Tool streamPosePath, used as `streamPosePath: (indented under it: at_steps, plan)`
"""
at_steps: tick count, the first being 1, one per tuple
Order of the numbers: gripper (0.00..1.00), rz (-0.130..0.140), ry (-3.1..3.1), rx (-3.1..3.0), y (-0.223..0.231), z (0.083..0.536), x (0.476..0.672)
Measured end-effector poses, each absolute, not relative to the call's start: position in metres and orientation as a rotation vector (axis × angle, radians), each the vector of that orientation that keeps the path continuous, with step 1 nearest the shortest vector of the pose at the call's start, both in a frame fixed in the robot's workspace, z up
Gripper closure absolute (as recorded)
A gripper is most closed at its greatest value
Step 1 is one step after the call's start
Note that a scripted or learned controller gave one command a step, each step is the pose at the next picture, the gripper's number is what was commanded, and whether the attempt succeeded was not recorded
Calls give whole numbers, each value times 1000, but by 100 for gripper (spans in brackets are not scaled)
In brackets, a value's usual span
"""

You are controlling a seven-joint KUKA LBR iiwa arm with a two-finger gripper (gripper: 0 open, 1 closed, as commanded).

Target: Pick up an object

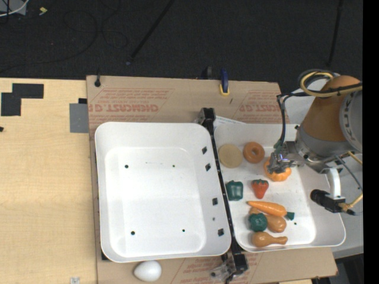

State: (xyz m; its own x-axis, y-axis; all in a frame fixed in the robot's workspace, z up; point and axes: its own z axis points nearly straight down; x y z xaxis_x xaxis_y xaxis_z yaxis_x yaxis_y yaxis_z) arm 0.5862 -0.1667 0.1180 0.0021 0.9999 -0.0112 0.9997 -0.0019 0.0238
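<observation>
Two shallow white bins (pixel 112 158) side by side. One toy carrot (pixel 266 207), one doughnut (pixel 254 152), one tan disc (pixel 230 155), one green pepper (pixel 235 190), one red strawberry (pixel 260 187), one white egg (pixel 147 271) by the tabletop's front edge.

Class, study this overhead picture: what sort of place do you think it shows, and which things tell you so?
Probably a robotics lab test bench. A grey and orange robot arm reaches over two shallow white bins, the right one holding toy food such as a carrot and a doughnut, and loose cables lie on the dark floor.
</observation>
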Motion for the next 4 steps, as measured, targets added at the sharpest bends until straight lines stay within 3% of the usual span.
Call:
streamPosePath:
  at_steps: [1,2,3,4]
  plan:
    - [0,-3,2220,2229,-144,87,551]
    - [0,4,2225,2216,-129,88,624]
    - [0,0,2227,2218,-85,87,645]
    - [0,-6,2222,2228,-83,87,618]
